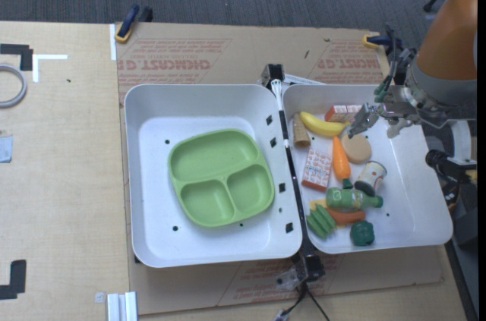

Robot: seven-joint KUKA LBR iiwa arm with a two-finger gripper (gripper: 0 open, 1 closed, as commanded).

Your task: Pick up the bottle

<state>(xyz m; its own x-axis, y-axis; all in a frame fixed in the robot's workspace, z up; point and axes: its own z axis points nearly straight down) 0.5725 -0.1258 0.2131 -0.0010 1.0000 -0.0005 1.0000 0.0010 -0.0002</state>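
The bottle [351,198] is green with a dark cap and lies on its side in the right bin [414,183], its cap pointing right. My gripper [376,125] hangs over the far part of that bin, above and beyond the bottle, close to a tan round bun [358,151]. Its two fingers stand apart with nothing between them. The grey and orange arm [456,31] comes in from the right edge.
Crowded around the bottle are a banana [320,124], a carrot [340,158], a red-and-white box [316,171], a small can [370,175], a broccoli piece [362,234] and green pods [320,222]. A green divided plate [220,177] lies in the left bin [144,160].
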